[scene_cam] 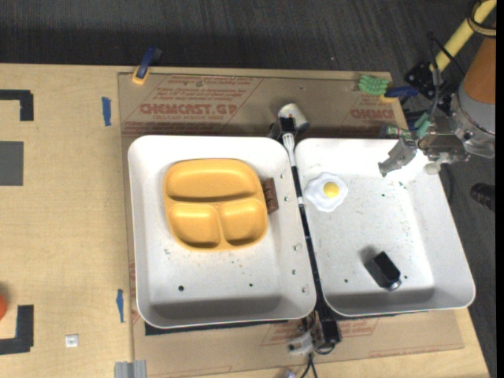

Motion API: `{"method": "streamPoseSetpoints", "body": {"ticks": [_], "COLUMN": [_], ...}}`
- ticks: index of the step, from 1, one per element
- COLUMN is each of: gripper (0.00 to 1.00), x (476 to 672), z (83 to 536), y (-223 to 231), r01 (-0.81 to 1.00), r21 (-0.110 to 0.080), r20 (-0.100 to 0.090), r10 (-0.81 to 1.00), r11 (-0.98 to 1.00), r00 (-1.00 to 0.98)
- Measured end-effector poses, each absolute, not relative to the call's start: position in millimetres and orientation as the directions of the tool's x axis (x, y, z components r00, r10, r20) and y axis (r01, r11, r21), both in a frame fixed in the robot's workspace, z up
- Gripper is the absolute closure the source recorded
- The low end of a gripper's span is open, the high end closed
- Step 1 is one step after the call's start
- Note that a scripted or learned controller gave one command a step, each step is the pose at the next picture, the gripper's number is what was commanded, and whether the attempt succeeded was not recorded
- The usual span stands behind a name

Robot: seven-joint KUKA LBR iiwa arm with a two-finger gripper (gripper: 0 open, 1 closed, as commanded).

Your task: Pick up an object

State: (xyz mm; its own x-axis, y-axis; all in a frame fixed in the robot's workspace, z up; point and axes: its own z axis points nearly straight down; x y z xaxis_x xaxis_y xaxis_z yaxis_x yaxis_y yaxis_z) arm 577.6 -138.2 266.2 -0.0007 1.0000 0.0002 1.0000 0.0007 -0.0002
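Two bins are sitting side by side on the bench, and the left bin [150, 290] is touching the right bin [441, 290] along the middle. A tray with three sections [214, 203] is lying in the left bin, near its far side, with a small block [268, 195] just beside the tray's right edge. In the right bin, a toy fried egg [325, 191] is lying near the far left corner, a little box [384, 269] is lying well apart from it toward the near side, and the gripper [394, 161] is hanging over the far right part.
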Motion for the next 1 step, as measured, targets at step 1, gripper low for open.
{"method": "streamPoseSetpoints", "body": {"ticks": [1], "gripper": [0.0], "x": [524.6], "z": [117.8], "y": [-123.2], "r01": [0.995], "r21": [-0.001], "r20": [0.0], "r10": [0.995], "r11": [0.099], "r00": [-0.099]}}
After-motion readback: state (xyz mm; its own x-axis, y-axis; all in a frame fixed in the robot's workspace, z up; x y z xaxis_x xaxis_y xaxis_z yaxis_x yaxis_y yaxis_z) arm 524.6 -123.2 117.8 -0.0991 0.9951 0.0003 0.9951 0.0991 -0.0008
